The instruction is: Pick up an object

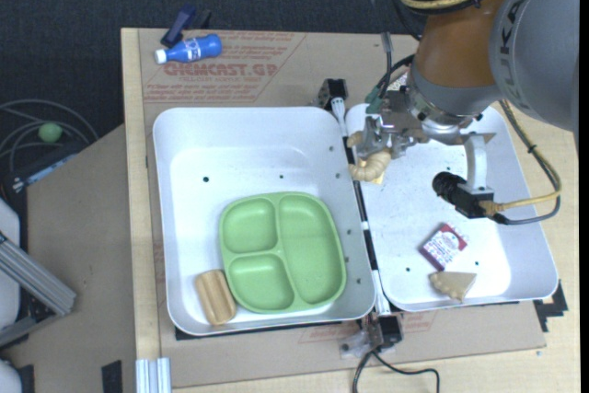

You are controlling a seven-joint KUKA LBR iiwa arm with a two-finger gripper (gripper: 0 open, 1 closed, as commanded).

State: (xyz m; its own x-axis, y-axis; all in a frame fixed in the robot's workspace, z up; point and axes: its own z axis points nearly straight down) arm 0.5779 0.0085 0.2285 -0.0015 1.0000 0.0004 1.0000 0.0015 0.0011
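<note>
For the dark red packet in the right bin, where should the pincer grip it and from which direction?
The dark red packet lies flat and slightly rotated on the right bin's floor, so a descent from straight above seems best, closing across its shorter width at the middle. The tan wedge sits close below it, so fingers would probably go more safely on the packet's left and right edges than on the lower one.

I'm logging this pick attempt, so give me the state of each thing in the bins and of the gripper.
green divided plate: flat in the left bin, compartments bare
tan bread-like block: lying beside the plate's near left corner
gripper: low over the right bin's left edge
small tan object: right under the gripper, grasp unclear
maroon packet: lying flat in the right bin
tan wedge: lying near the right bin's front edge
</note>
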